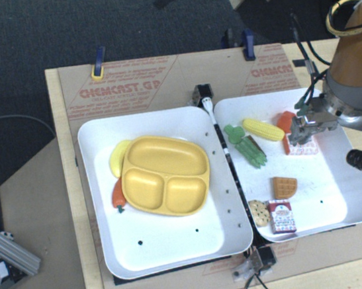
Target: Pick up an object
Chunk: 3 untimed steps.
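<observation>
Well, the gripper (pixel 298 134) sits low in the right bin (pixel 351 213), by a red toy (pixel 286 121) and pink packet (pixel 304 149) — I cannot tell its state. It could slip off — the toys lie close together.

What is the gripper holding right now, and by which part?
That cannot be told. The gripper is down in the right bin, over a red and white packet beside a red toy.

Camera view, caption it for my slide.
Pincer hovers over the right bin by a red toy; yellow divided tray fills the left.
</observation>
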Each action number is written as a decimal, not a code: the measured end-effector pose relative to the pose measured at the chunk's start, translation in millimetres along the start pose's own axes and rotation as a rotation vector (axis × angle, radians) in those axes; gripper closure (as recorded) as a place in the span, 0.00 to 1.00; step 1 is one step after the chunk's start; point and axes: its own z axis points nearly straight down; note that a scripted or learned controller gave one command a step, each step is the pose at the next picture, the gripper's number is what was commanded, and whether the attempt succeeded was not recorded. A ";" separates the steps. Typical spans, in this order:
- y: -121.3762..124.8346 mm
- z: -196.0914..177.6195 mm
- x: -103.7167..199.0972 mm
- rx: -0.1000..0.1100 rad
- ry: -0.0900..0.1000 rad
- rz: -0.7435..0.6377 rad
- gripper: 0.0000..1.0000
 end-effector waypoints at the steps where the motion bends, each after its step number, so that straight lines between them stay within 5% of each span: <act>1: -20.1 -7.6 43.1 0.009 0.005 -0.004 1.00; 2: -31.9 4.2 97.0 0.011 0.005 -0.005 1.00; 3: -42.9 -14.6 113.4 0.006 0.003 -0.002 1.00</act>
